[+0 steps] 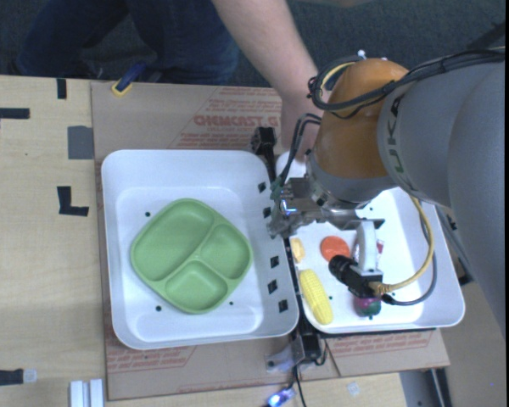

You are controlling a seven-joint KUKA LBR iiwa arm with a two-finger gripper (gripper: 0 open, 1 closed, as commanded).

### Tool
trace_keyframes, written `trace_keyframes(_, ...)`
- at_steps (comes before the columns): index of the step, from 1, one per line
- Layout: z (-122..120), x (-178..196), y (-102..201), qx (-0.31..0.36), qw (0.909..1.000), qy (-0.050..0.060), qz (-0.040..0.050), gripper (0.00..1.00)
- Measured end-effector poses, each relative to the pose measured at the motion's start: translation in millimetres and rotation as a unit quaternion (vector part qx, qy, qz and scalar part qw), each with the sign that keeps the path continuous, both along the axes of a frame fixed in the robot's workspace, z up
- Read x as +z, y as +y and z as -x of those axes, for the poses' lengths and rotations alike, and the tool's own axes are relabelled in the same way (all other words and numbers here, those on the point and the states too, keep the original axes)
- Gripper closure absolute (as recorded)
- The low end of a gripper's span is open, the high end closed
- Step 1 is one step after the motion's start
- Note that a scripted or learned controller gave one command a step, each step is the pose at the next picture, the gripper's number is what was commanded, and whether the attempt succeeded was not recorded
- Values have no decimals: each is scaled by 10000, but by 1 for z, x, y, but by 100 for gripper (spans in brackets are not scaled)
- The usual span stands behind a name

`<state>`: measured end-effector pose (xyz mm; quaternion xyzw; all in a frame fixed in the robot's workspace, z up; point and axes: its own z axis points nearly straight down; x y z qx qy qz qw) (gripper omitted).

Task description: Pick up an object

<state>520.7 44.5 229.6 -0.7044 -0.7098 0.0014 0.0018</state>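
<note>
Several small objects are lying in the right bin [445, 308], and any one of them would serve you. The corn [316, 295], a yellow toy cob, is lying lengthwise along the bin's left wall, near the front. Just behind it, a small pale yellow piece [298, 249] is sitting against the same wall. An orange piece [334, 248] is lying a little to the right of that, near the middle of the bin, and a small green and magenta thing [369, 305] is resting near the front, beside the cable.

You are probably dealing with light, hard plastic toys, so weight is no worry but slip is. The corn looks the likeliest pick: it is long and ribbed, so closing across its middle, on the narrow width, should be giving you the surest grip. The wall crowding its left side may be leaving little room for a finger there.

The gripper [282, 219] is hanging over the divide between the two bins, behind the pale piece. You are not getting a clear look at it: the wrist is blocking the view, so whether it is released or clenched cannot be told, and nothing is visibly held.

The left bin [119, 172] is holding a green divided plate [191, 254], well apart from the toys.
</note>
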Motion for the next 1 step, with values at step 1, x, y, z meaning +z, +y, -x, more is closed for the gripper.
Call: trace_keyframes(1, -3, 5, 52, 1, 10000, 0, 2, 100)
